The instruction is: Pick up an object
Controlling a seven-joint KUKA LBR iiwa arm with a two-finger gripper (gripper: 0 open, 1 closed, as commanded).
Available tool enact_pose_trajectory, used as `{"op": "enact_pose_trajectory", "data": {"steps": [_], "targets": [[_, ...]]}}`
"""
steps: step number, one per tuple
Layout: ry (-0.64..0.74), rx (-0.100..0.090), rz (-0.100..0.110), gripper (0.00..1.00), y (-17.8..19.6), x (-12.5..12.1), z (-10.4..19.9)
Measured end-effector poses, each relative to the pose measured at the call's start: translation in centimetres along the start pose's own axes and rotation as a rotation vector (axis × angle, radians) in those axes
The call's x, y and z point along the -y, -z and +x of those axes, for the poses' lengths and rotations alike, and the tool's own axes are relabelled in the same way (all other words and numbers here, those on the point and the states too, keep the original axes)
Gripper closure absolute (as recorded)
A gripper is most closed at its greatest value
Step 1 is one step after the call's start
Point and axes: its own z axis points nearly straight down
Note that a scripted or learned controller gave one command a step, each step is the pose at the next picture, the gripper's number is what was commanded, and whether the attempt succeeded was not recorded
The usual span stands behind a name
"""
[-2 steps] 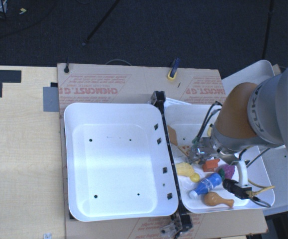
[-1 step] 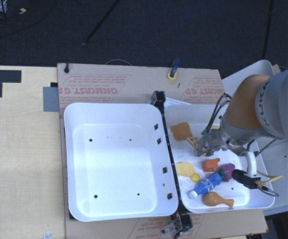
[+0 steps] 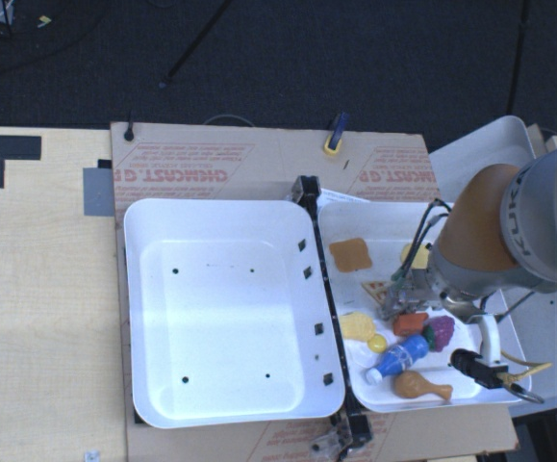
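Note:
My gripper [image 3: 392, 302] reaches down into the right bin [image 3: 355, 221], near its middle, with the grey and orange wrist above it. It stands just above a red object [image 3: 410, 322] and beside a purple object [image 3: 441, 332]. A blue bottle [image 3: 400, 356] lies in front of them, and a brown drumstick-shaped toy [image 3: 420, 386] lies by the front wall. A brown toast-like square [image 3: 350, 254] lies to the gripper's upper left. A yellow flat piece [image 3: 358, 327] and a small yellow piece [image 3: 378, 343] lie to its lower left. I see nothing clearly held.
The left bin [image 3: 163, 229] stands beside the right one, with a black divider rail [image 3: 318, 296] between them. A yellow object [image 3: 415, 255] is partly hidden behind the arm. Cardboard [image 3: 220, 166] lies under both bins.

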Motion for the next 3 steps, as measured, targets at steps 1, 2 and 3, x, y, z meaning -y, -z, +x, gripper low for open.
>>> {"op": "enact_pose_trajectory", "data": {"steps": [1,2,3], "targets": [[-0.004,0.000,-0.001,1.00,0.0,4.3,3.2],[-0.001,0.001,-0.003,1.00,0.0,6.7,1.4],[-0.002,0.004,-0.007,1.00,6.2,6.6,-2.7]]}}
